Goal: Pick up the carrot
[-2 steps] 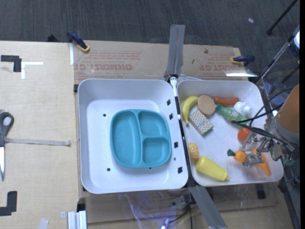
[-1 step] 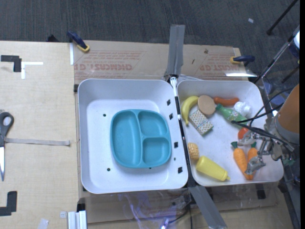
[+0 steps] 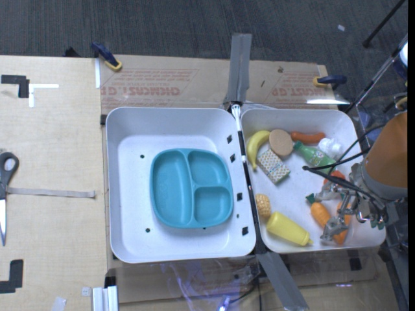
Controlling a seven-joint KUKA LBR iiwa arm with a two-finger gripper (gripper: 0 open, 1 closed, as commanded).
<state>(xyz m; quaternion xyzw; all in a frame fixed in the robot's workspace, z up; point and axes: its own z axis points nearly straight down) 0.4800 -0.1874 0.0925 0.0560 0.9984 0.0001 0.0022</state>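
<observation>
- Lying in the right white bin (image 3: 305, 112) near its front right corner, the short orange plastic carrot (image 3: 320, 214) sits just beside the end effector (image 3: 337, 229).
- Finger opening: cannot tell amid clutter.
- Carrot likely light, stiff, slippery; grip mid-body, across its width.

Looks like a robotics lab. Two white bins (image 3: 123, 173) clamped over taped cardboard (image 3: 168, 83) on a plywood tabletop (image 3: 45, 141), black tape markers (image 3: 16, 83), scissors (image 3: 5, 180) lying loose, toy food for test props, dark carpet (image 3: 162, 11) beyond, cables trailing at right.
</observation>
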